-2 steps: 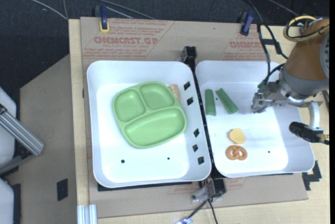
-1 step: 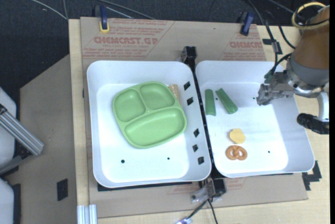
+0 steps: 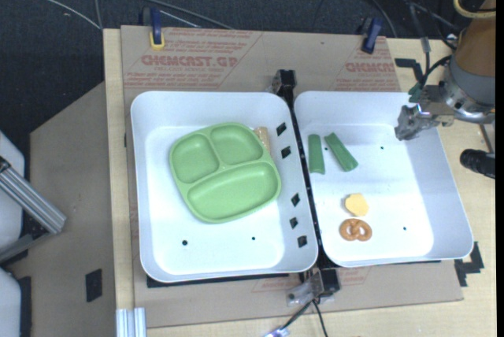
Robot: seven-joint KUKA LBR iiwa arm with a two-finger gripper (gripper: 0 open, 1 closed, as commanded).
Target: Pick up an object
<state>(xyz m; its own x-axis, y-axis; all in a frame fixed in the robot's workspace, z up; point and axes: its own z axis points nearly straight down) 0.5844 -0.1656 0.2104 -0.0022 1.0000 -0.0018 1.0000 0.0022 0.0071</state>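
- We record a surface (image 3: 197, 60) carrying two shallow white bins side by side, the left bin (image 3: 150, 194) and the right bin (image 3: 441, 194), meeting along a dark central divider.
- In the left bin we list a green sectioned plate (image 3: 225, 171), lying flat near the bin's middle, with three compartments facing up.
- Just beside the plate's upper right edge we note a small pale tan item (image 3: 262, 138), too small for us to identify.
- In the right bin we list two green sticks (image 3: 329, 152), near each other in the upper left part, one close to the divider and the other angled away from it.
- Below them we list a yellow piece (image 3: 356, 205), and just below that a brown pretzel (image 3: 355, 230), the two nearly touching.
- The arm (image 3: 472, 68) enters from the right; its end effector (image 3: 409, 123) sits over the right bin's upper right edge, well apart from the sticks, yellow piece and pretzel.
- We cannot tell how the end effector is set; we see nothing held in it.
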